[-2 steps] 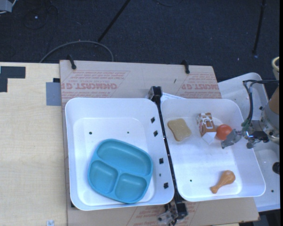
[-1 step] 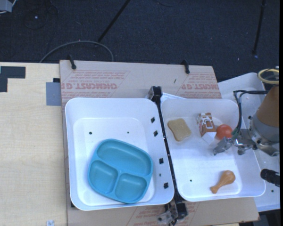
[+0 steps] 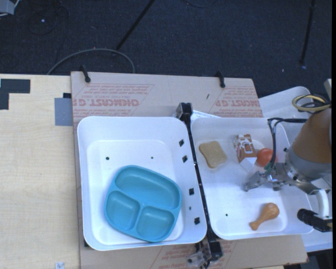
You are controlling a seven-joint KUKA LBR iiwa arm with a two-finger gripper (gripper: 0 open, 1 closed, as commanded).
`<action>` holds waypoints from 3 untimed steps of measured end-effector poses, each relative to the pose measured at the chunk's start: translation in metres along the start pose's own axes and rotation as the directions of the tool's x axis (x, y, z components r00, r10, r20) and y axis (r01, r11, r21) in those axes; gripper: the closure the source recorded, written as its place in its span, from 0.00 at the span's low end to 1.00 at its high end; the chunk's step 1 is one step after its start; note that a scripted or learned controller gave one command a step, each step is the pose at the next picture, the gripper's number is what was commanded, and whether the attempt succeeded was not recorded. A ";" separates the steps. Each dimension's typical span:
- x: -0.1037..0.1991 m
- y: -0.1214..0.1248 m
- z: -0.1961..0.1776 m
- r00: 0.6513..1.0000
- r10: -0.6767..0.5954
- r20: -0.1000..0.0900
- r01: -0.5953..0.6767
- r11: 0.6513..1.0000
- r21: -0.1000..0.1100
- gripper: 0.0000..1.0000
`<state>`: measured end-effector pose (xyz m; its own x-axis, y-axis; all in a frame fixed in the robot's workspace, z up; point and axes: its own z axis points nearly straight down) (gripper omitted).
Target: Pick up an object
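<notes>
- A tan plastic toy chicken drumstick [image 3: 265,215] lies near the front edge of the right-hand shallow white bin [image 3: 229,220], toward its front right corner, bone end pointing to the front left.
- A blue plastic plate with three compartments [image 3: 143,202] rests in the left-hand shallow white bin [image 3: 95,150], filling much of its front half and slightly turned against the bin's edges.
- A black hinged divider [image 3: 191,178] runs between the two bins where their inner edges meet.
- A tan toy slice of bread [image 3: 213,153] lies flat in the right bin, near its left edge and toward the back.
- A small white-and-brown carton [image 3: 245,147] stands toward the back of the right bin, with a red-orange round toy fruit [image 3: 264,157] just beside it on its right.
- The grey arm with the orange band [image 3: 313,142] reaches in over the right edge of the right bin.
- Its two-finger gripper [image 3: 256,181] hangs low over the bin floor between the fruit and the drumstick, with nothing visible between its fingers; whether they are parted or closed cannot be told.
- Both bins sit on a brown cardboard sheet [image 3: 123,94] on the pale wooden bench [image 3: 28,172].
</notes>
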<state>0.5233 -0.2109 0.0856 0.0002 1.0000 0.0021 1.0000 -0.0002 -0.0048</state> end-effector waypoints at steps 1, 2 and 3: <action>-0.001 0.000 -0.013 1.000 0.002 0.001 -0.002 1.000 -0.002 1.00; 0.000 -0.002 -0.054 1.000 -0.002 0.001 0.002 1.000 -0.003 1.00; 0.003 0.000 -0.117 1.000 -0.002 0.003 0.002 1.000 -0.007 1.00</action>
<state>0.5240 -0.2080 0.2022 -0.0018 1.0000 -0.0007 1.0000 0.0018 0.0023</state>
